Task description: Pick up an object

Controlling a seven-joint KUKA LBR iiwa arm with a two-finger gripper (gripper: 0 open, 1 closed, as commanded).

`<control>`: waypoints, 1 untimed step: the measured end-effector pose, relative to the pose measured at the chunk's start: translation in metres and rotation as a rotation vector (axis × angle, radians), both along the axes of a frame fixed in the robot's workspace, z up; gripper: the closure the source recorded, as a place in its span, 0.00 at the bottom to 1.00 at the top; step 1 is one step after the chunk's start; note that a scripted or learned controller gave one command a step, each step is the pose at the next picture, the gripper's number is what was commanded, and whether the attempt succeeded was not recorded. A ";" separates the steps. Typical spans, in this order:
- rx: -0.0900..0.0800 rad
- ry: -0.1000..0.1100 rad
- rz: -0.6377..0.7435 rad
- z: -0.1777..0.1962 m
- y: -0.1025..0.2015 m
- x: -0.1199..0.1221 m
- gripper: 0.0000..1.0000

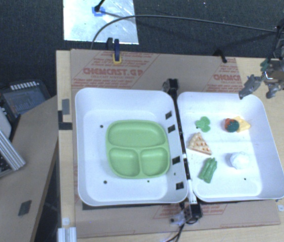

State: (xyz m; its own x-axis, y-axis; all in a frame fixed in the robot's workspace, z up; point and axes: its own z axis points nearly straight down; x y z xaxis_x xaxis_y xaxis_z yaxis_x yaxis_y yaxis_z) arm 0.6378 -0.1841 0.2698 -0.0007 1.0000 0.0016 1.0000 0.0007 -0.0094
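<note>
- Camera view: gripper [261, 86] hovers above right bin's [263, 185] far right corner, fingers spread, holding nothing.
- Right bin contains pizza slice [200, 144], green pickle [208, 170], white ball [239, 160].
- Left bin [89, 135] holds green tray [136, 148].

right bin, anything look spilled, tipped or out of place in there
Nothing stands out. The right bin holds small toy foods lying loose and apart; the red piece touches the yellow piece. No spill or damage visible.
</note>
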 end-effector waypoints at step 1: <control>-0.002 -0.012 0.003 0.007 0.001 0.002 0.00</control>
State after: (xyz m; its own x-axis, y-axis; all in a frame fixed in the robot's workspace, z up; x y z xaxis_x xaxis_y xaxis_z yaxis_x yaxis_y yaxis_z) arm 0.6398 -0.1833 0.2772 -0.0035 1.0000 -0.0007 1.0000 0.0035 0.0021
